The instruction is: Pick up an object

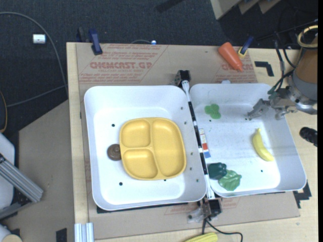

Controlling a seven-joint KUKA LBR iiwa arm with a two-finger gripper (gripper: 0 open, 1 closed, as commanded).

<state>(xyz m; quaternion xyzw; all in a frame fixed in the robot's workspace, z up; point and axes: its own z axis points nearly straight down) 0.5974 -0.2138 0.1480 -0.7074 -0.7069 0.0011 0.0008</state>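
In the right bin (282, 183) a yellow banana (262, 145) lies near the right wall. A small green piece (212, 111) rests at the bin's far left. A dark green object (217, 170) and a light green leafy one (230, 180) sit together at the near left corner. My gripper (265, 114) hovers over the far right part of this bin, above and beyond the banana. Its fingers (252, 114) are spread open with nothing between them.
The left bin (96, 135) holds a yellow divided plate (151, 147) with a brown round object (114, 152) beside its left edge. An orange carrot-like toy (231, 57) lies on the bench beyond the right bin. A blue clamp (94, 41) sits at the bench's far left.
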